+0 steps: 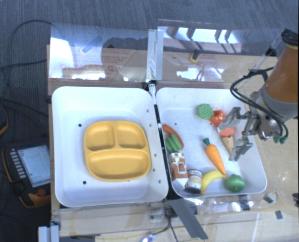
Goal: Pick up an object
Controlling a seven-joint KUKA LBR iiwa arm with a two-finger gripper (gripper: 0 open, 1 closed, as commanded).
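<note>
Right now the pincer [238, 135] hangs over the right edge of the right bin [260, 183], its fingers spread with nothing between them. Just beside the fingertips, toward the bin's middle, lies a small cone-shaped toy with a pink top [227, 138], and next to that an orange carrot [214, 155] lying at a slant. Further toward the bin's far edge sit a green bumpy piece [205, 111] and a red one [217, 118], touching. Along the near edge are a green round fruit [234, 182], a banana [210, 178], a small jar [193, 180] and a little carton [177, 165]; green and reddish pods [171, 138] rest against the left wall. The left bin [68, 105] carries a yellow divided tray [117, 149].

As I judge it, the cone is the likeliest thing to pick. The trouble is crowding: closing here could nudge the cone against the carrot and let it slip out, or a finger could catch the bin's right wall on the way down.
</note>
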